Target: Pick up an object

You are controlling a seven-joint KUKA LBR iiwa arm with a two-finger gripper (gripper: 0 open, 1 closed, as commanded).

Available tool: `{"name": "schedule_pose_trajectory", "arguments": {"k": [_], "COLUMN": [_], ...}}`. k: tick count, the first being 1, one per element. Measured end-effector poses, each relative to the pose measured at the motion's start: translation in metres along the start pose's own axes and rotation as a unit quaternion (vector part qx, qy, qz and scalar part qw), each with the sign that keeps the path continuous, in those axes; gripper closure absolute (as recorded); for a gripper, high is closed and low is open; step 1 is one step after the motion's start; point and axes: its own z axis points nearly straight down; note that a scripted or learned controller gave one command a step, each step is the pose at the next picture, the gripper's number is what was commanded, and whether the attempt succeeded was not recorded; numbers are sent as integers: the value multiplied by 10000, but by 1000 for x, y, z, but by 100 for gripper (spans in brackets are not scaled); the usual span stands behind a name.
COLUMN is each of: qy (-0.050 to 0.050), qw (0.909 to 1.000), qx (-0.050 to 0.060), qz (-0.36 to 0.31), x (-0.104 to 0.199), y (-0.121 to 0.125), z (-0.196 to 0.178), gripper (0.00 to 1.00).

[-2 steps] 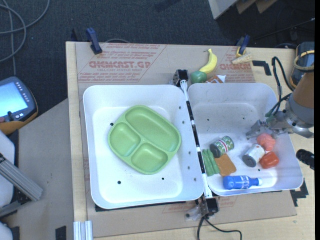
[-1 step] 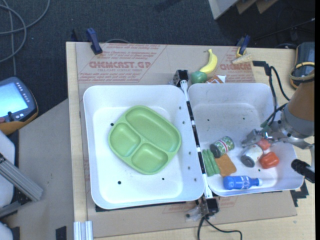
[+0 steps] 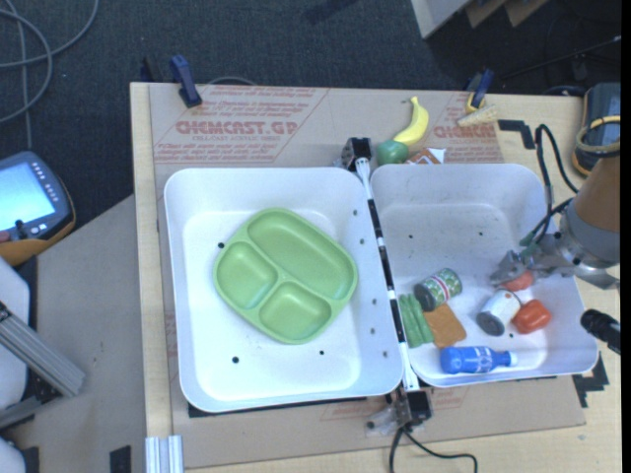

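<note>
Gripper (image 3: 520, 267): hung low in right bin (image 3: 463, 190), above white cylinder (image 3: 498, 311); finger state impossible to tell.
Left bin (image 3: 197, 190): held green tray (image 3: 286, 275).

— Where is there room to come down?

— The upper half of the right bin (image 3: 463, 180) is bare floor. In the left bin (image 3: 187, 264) a green divided plate (image 3: 286, 275) takes the middle, leaving a clear margin along the walls.

— And what crowds the lower right of the frame?

— A small can (image 3: 439, 287), a brown slab (image 3: 446, 325), green sticks (image 3: 412, 320), a blue bottle (image 3: 475, 360), a white cylinder (image 3: 498, 311) and an orange-red piece (image 3: 532, 315) lie close together, with the gripper (image 3: 520, 267) just above them.
</note>
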Motion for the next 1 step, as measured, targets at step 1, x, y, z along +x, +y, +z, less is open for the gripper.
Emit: {"name": "schedule_pose_trajectory", "arguments": {"k": [1], "qy": [13], "qw": [10000], "qx": [-18], "qz": [-48], "x": [135], "y": [-7], "z": [9], "gripper": [100]}}
